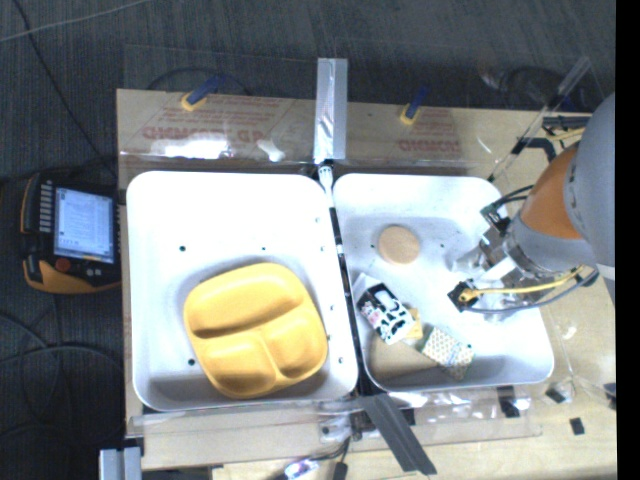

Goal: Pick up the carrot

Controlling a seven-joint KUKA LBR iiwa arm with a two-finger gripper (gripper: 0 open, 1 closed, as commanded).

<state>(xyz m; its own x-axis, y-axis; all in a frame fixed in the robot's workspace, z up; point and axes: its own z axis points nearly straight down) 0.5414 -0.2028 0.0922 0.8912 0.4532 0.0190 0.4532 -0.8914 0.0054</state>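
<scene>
The grey arm reaches in from the right edge, its orange band above the wrist. The tool (pixel 486 258) hangs over the right side of the right bin (pixel 440 190); whether it is open or closed cannot be told. Carrot position and axis: cannot tell.

Count on the counter (pixel 250 118):
- two white bins
- one yellow divided plate (pixel 256 326), in the left bin (pixel 160 208)
- in the right bin: one round tan disc (pixel 399 245), one black-and-white spotted item (pixel 388 314) and one patterned packet (pixel 446 348)

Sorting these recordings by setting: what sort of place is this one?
Most likely a robotics lab: a grey and orange robot arm reaches over a wooden bench bearing two white bins, and a handheld control pendant lies on the dark carpet beside it.
</scene>
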